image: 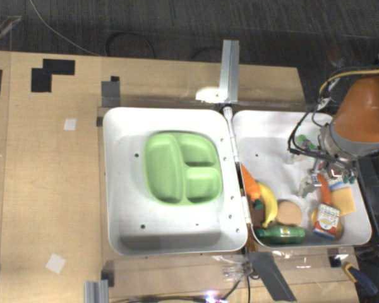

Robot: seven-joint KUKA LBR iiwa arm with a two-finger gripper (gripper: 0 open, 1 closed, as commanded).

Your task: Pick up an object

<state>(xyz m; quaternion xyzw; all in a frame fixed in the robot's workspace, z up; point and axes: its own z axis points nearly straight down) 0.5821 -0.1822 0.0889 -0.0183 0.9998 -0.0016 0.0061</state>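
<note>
Counting two bins (123, 232), one tray (181, 167)

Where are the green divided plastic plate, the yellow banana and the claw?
Green divided plastic plate (182, 167): camera view, centre divider.
Yellow banana (268, 201): camera view, middle of its curve.
Claw (316, 183): camera view, at the fingertips.

Landmark: banana (268, 202). Toys packed tight around it along right bin (265, 137) near edge. Bare floor beyond banana, toward far wall. Arm (360, 115) overhangs to banana's right.
</note>
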